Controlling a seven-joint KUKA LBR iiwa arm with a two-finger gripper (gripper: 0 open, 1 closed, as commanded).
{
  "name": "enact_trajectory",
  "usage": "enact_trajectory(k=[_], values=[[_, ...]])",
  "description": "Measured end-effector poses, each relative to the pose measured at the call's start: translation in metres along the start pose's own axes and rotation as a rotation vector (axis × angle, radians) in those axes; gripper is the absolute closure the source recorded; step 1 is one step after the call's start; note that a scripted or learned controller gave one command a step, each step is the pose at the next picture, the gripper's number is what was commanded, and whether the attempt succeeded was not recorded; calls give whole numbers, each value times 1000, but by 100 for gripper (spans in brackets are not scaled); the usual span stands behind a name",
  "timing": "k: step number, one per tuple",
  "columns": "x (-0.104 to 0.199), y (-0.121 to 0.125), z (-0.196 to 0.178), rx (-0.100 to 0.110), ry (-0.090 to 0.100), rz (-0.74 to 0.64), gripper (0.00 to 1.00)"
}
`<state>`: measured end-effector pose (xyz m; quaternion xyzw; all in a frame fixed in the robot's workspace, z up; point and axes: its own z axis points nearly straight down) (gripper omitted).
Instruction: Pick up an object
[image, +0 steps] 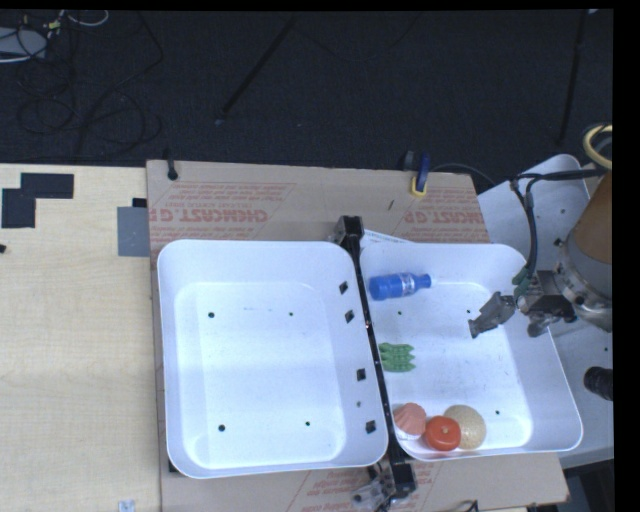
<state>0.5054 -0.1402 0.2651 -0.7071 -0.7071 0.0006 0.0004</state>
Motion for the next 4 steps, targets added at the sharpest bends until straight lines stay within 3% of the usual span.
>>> enact_trajectory(k=[1,2,3,4], values=[[-54,-32,6,3,0,6,0],[-51,-30,-4,3,2,2,100],[-75,-29,-84,-8,-4,2,100],[-72,-31,31,9,5,0,100]])
